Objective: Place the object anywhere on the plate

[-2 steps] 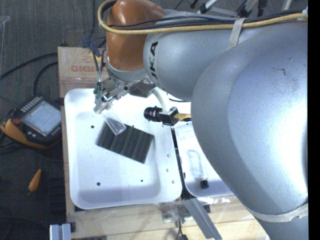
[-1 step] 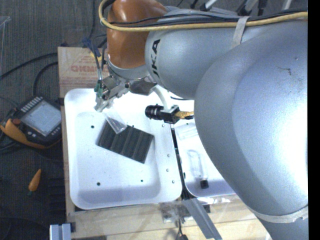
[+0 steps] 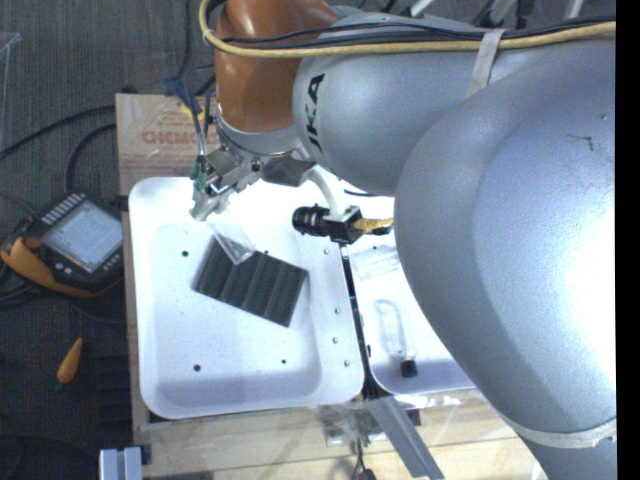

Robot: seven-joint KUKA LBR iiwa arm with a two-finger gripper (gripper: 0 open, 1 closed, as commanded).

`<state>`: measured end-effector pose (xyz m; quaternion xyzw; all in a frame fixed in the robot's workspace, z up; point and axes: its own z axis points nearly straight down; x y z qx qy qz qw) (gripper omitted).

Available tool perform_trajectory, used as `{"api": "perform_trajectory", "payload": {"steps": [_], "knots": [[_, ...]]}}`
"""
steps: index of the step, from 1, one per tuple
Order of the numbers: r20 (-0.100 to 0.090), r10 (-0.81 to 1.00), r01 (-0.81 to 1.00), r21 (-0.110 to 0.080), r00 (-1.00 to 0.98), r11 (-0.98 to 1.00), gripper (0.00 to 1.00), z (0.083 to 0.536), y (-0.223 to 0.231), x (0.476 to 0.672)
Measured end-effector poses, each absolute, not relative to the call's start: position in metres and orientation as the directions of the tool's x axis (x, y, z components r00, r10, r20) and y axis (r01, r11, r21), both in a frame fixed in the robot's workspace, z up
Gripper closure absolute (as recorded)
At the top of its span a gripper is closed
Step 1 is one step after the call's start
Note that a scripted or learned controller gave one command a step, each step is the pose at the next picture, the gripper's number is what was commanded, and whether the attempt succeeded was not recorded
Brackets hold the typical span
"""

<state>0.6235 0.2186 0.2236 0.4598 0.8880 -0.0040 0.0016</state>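
You have one dark ribbed plate (image 3: 250,285), flat in the left bin (image 3: 160,368), just below the jaws; one small clear object (image 3: 232,246) rests at its top edge; two bins; whether the jaws are clenched, you cannot tell.

Two bins side by side on bench.
Ribbed slab (image 3: 250,285) in left bin (image 3: 170,368); small clear item (image 3: 392,330) in right bin (image 3: 420,378); pendant (image 3: 75,240) on floor, left of bench.
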Motion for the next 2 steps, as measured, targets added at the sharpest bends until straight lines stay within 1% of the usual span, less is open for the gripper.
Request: {"api": "perform_trajectory", "payload": {"steps": [1,2], "knots": [[-0.001,0.702,0.702,-0.002,-0.712,0.712,1.00,0.300,0.223,0.556],[0.001,0.538,0.538,-0.002,-0.843,0.843,1.00,0.220,0.228,0.554]]}}
